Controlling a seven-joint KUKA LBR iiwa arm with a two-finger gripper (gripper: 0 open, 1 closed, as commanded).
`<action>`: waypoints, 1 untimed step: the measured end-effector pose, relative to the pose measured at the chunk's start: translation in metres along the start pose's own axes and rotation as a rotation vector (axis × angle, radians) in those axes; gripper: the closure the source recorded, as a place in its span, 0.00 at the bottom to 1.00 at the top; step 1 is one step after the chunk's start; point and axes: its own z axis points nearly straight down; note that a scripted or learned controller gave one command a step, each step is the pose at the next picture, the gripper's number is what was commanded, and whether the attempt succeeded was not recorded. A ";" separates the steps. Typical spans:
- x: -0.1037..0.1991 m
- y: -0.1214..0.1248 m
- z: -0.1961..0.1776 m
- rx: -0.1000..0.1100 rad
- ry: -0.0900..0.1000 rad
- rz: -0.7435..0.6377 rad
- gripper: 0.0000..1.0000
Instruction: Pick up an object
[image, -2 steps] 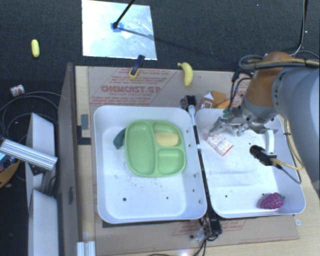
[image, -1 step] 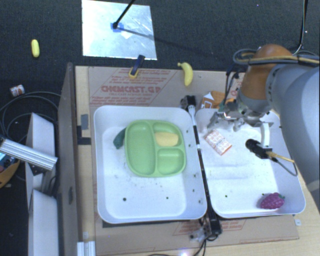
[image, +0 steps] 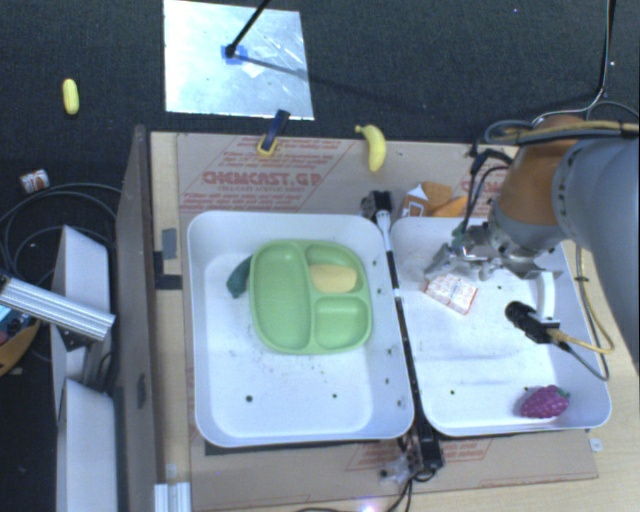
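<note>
My gripper (image: 462, 262) hangs over the back of the right bin (image: 480, 420), just above a small white and red packet (image: 451, 293) that lies on the bin floor. No thing shows between the gripper and the packet. A magenta berry-shaped toy (image: 543, 402) rests in the right bin's near right corner. An orange and white thing (image: 437, 202) sits at that bin's back edge, partly behind the arm. In the left bin (image: 215, 400) lies a green divided plate (image: 300, 320) with a yellow piece (image: 335, 277) in its back right compartment.
A dark green thing (image: 238, 277) lies against the plate's left rim. A yellow banana (image: 374, 148) lies on the cardboard behind the bins. The grey arm (image: 590, 190) covers the right bin's back right corner.
</note>
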 end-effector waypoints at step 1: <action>-0.037 0.041 -0.031 0.012 -0.005 -0.004 0.00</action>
